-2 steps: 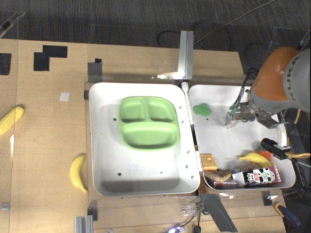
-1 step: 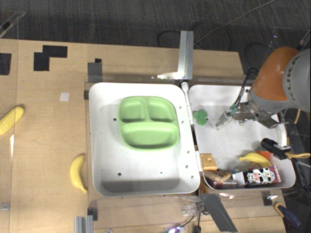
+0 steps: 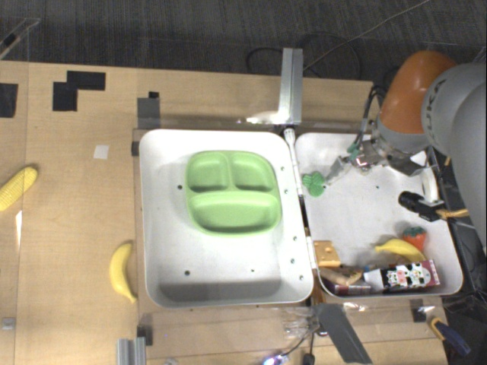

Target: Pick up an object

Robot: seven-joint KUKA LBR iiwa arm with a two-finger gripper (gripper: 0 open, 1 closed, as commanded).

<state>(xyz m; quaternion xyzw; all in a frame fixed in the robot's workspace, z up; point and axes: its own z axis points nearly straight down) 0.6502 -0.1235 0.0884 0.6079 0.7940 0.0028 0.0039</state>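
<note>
My gripper (image 3: 344,166) hangs low over the upper left part of the right bin (image 3: 380,204), pointing towards the divider between the bins. A small green object (image 3: 313,184) lies just past its tip, against the bin's left wall; I cannot tell whether they touch. Along the right bin's front edge lie a yellow banana (image 3: 398,248), a small red fruit (image 3: 415,236), a black, white and red packet (image 3: 403,277) and a tan block (image 3: 326,255). A green divided plate (image 3: 230,190) sits in the left bin (image 3: 163,226).
The grey arm with its orange band (image 3: 411,90) comes in over the right bin's back right corner. On the bench left of the bins lie a second banana (image 3: 122,271) and a yellow corn cob (image 3: 17,188). A metal post (image 3: 292,86) stands behind the divider.
</note>
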